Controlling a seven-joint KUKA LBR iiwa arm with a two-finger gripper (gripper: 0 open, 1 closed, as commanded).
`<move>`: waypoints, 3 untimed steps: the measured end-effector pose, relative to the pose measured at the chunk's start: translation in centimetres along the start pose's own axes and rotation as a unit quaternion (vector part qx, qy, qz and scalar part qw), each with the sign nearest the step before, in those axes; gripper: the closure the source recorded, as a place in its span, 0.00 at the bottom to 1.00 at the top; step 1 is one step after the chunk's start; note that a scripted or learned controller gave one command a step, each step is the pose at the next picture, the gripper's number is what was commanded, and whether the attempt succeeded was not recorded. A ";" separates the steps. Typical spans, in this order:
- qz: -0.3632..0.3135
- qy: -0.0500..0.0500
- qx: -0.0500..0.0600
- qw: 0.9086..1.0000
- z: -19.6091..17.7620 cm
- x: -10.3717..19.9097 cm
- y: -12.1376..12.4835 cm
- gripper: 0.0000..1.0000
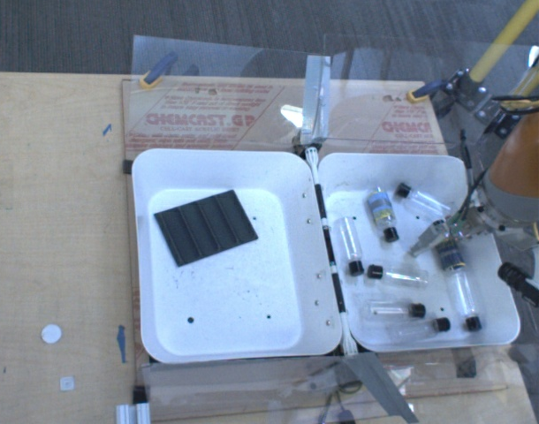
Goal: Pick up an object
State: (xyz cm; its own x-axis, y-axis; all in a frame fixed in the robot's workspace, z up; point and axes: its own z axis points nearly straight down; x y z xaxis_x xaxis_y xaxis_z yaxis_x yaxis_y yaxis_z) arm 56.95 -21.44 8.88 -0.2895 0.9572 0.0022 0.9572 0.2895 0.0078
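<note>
claw [435, 235] low in R bin [349, 177] | grip unclear | clear vials [347, 235] (black caps) | ribbed dark slab [205, 226] L bin [146, 177]

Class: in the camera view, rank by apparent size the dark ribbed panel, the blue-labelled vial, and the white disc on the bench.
1. Dark ribbed panel, clearly largest.
2. Blue-labelled vial.
3. White disc, smallest, though it lies nearer the camera's lower edge, so the gap with the vial is less sure.

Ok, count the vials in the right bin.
8 vials: two rear, two left-centre, three front, one by the claw; arm may hide more.
</note>
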 end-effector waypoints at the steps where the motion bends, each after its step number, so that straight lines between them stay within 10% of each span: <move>1: 0.001 -0.004 -0.003 1.000 -1.1 -0.2 0.1 1.00; 3: 0.080 -0.002 0.002 0.997 -12.8 8.4 9.9 1.00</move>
